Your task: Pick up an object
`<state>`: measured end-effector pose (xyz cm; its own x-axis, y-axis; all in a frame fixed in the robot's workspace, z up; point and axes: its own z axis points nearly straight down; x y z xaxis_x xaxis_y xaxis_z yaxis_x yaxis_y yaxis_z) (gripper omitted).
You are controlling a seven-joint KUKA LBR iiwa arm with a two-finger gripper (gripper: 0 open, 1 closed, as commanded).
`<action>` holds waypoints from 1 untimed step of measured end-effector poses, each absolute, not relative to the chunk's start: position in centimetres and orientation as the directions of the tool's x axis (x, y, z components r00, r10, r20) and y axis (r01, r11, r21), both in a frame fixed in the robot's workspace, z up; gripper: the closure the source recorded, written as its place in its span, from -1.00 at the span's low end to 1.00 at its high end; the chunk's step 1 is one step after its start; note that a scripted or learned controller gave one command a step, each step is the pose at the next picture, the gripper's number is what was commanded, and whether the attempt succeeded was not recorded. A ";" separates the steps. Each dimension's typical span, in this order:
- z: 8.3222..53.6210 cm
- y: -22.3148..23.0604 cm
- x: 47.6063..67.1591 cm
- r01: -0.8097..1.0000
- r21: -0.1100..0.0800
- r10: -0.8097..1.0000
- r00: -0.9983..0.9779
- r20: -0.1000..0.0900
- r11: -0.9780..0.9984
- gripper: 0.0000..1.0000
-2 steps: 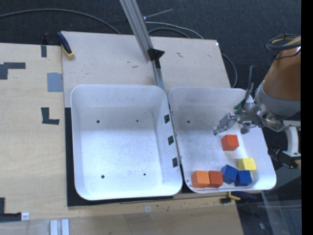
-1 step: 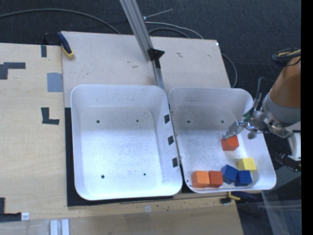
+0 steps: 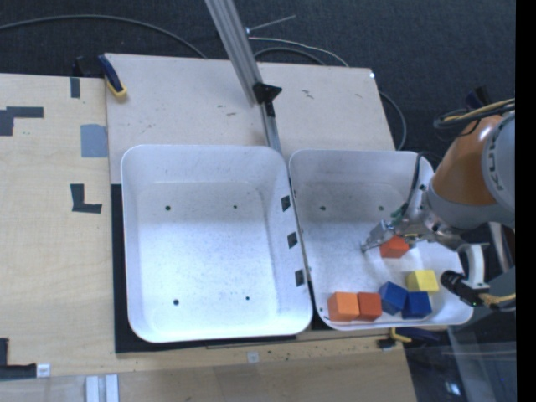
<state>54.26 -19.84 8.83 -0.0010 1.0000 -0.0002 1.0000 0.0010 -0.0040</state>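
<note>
— where the two white bins sit side by side on the tabletop [image 3: 193, 99], what's in each?
— the left bin [image 3: 138, 249] shows just its speckled white floor. the right bin [image 3: 335, 170] has all the blocks, gathered toward its near right corner.
— how many blocks?
— six. two orange blocks [image 3: 343, 306] touching each other at the near wall, two blue blocks [image 3: 394, 295] just right of them, also touching, one yellow block [image 3: 423, 280] just behind the blue pair, and one red block [image 3: 394, 246] a little further back, apart from the rest.
— and the arm?
— it reaches in from the right, its orange band [image 3: 461, 170] over the right bin's edge. the pincer [image 3: 387, 233] is low inside that bin, right at the red block, which seems to sit at its tips. whether the pincer is spread or pinching the block i cannot tell, and i can't say the block is off the floor.
— anything else out there?
— a metal rail [image 3: 239, 44] slants across the far tabletop, a blue and yellow clamp [image 3: 111, 75] lies at its far left corner.
</note>
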 end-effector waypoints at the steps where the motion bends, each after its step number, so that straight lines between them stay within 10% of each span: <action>1: 10.1 -19.8 54.3 1.000 -0.004 1.000 -0.003 0.001 0.003 1.00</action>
